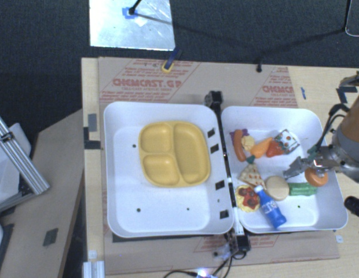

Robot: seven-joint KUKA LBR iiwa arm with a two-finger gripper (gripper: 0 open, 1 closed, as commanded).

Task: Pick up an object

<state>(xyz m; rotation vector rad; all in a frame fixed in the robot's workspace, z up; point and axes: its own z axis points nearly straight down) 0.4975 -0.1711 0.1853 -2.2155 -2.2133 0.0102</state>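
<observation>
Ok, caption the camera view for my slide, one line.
KUKA arm's gripper reaches into the right bin among toy foods and a blue bottle; a yellow divided plate sits in the left bin.

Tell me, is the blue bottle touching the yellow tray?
Apart. The camera view shows the blue bottle lying in the right bin, while the yellow tray sits in the left bin, a divider between them.
</observation>
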